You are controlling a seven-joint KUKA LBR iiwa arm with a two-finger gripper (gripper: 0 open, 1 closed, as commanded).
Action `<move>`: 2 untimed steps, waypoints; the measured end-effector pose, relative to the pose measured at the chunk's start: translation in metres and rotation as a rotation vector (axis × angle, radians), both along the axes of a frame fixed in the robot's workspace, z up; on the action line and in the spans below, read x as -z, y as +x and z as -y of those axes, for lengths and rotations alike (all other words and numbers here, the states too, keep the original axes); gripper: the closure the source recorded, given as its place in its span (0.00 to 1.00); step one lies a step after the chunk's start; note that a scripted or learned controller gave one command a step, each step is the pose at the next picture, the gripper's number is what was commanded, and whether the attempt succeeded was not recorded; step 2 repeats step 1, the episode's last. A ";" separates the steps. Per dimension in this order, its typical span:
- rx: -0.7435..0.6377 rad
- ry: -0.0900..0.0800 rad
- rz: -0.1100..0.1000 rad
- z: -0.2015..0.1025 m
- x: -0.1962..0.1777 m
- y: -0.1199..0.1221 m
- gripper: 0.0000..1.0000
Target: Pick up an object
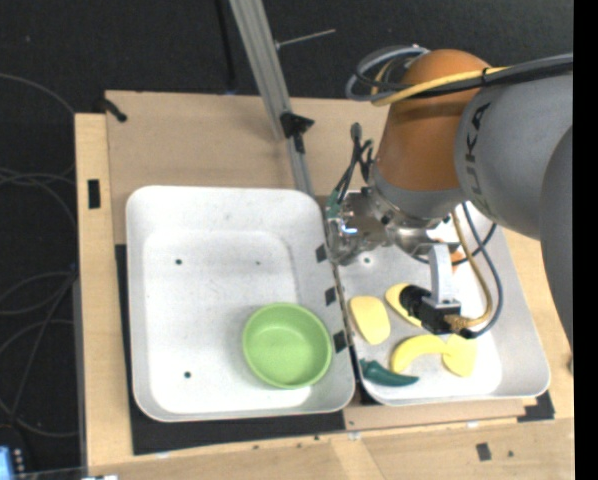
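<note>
the hand (347,232) hangs over the far left corner of the right bin (524,360); spread or pressed together, i can't tell. nearer in that bin lie a yellow oval piece (369,320), a banana (419,352) and a dark green thing (384,373). a green bowl (286,344) sits in the left bin (179,230).

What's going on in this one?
A grey and orange arm reaches in over the right bin, which holds several yellow pieces and a dark green one. I can't see anything gripped. The left bin holds a green bowl, sitting apart from the arm.
</note>
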State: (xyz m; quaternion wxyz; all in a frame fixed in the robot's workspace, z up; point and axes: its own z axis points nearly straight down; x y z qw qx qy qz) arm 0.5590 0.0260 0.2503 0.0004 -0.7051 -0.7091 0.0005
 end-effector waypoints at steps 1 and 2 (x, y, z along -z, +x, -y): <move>-0.001 0.000 0.001 -0.050 0.014 -0.010 1.00; -0.001 0.000 0.001 -0.050 0.014 -0.010 1.00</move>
